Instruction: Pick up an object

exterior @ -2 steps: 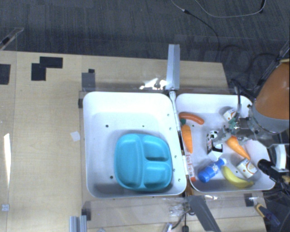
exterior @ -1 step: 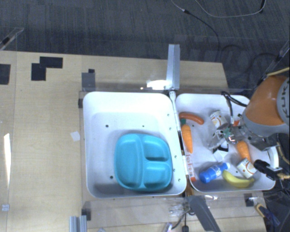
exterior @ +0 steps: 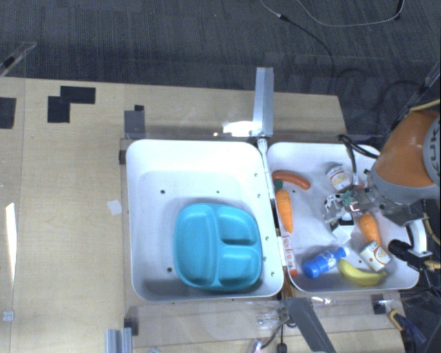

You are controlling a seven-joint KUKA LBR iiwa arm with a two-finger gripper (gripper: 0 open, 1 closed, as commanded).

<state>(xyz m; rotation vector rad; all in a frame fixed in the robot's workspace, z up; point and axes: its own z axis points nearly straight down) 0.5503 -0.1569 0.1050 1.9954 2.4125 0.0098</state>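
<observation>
Left bin: divided plate in its near half. Right bin: sausage at the back left, carrot along the left wall (just in front of it), bottle and banana side by side at the front.

A pale wooden bench carries black square markings at its far left. Beyond it lies dark grey carpet, crossed by a thin black cable at far right.
</observation>
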